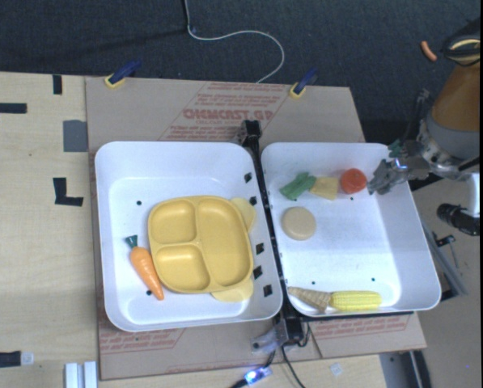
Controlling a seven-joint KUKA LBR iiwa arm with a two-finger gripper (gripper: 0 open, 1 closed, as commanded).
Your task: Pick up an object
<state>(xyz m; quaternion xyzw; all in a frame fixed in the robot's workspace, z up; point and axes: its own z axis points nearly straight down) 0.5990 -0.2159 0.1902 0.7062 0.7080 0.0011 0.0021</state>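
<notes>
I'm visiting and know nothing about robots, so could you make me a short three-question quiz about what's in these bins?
1. True or false: the carrot lies in the same bin as the yellow divided plate.
2. Which item lies nearest the gripper? A) corn cob B) red tomato C) round tan biscuit
3. Fill in: the corn cob lies along the right bin's ____ edge, nearest the camera.

Key: 1 true; 2 B; 3 front.

Yellow divided tray (201,243) and carrot (146,271) in left bin (116,164), corn (355,301), tomato (353,180) in right bin (411,241)
</notes>
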